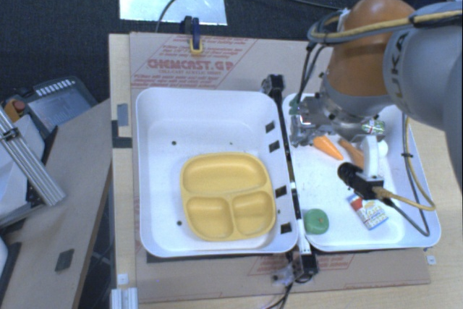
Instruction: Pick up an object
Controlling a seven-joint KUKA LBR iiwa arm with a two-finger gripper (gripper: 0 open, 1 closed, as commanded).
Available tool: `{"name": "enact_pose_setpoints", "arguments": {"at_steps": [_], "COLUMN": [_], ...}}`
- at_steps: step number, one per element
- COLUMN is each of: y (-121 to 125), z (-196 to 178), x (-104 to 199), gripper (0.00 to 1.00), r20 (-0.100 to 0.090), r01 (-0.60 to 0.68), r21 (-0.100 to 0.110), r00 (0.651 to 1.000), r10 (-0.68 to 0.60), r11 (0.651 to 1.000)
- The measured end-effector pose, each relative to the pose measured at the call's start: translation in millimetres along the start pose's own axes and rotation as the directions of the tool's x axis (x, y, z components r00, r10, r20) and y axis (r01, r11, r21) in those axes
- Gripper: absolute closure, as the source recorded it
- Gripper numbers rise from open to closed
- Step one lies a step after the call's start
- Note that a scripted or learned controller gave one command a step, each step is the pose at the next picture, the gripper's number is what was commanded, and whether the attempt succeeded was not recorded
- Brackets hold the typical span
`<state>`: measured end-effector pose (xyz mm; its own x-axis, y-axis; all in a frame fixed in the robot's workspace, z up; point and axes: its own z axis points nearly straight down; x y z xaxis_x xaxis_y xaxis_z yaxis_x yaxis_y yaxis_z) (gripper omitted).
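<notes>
Two bins; right bin (405,231) holds carrot (328,147), green disc (315,221), small pack (369,213). Gripper (304,124) sits low at bin's 10 o'clock, carrot just beside at its 4. Grip state: can't tell. Advice: centre over carrot, descend straight.

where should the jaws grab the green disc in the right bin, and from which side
Take the green disc across its round edge, coming straight down. It lies flat near the right bin's front left corner, close to the wall, so set the jaws along that wall, not against it. Its low profile may leave little to grip.
</notes>
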<state>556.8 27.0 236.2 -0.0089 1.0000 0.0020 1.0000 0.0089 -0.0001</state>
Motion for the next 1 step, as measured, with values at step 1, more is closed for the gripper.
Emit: {"name": "enact_pose_setpoints", "arguments": {"at_steps": [1], "y": [-5.7], "z": [14.5], "x": [47.7], "gripper": [1.0], "r20": [0.0], "r01": [0.0], "r21": [0.0], "r00": [1.0], "r10": [0.0], "r11": [1.0]}}
